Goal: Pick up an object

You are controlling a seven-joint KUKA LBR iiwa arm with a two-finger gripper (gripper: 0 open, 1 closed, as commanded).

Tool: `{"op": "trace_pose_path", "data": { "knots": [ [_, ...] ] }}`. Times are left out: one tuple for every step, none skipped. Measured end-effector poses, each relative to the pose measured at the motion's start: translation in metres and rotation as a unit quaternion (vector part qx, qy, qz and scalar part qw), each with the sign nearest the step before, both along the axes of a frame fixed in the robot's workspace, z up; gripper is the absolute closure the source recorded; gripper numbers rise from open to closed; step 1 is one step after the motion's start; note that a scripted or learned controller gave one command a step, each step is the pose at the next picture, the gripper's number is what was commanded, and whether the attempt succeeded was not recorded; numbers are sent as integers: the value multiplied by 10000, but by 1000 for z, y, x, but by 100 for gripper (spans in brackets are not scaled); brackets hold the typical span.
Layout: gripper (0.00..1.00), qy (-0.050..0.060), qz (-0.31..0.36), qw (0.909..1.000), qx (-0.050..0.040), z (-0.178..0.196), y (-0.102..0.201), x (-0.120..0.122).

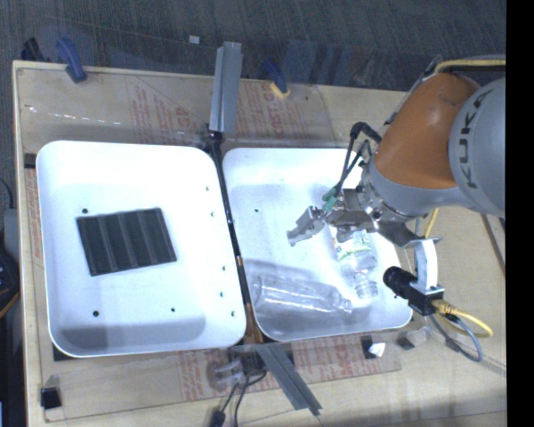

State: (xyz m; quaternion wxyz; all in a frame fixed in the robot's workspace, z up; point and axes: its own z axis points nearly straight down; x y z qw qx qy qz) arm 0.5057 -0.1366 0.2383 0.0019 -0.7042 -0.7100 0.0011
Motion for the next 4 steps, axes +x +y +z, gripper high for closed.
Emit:
{"op": "trace_pose_path", "data": {
  "knots": [
    [0,-14,976,9952,1,-27,-29,-13],
    [0,-4,809,9967,-1,-82,-73,39],
    [0,-6,803,9968,-3,-82,-73,39],
    [0,-6,803,9968,-3,-82,-73,39]
  ]
}}
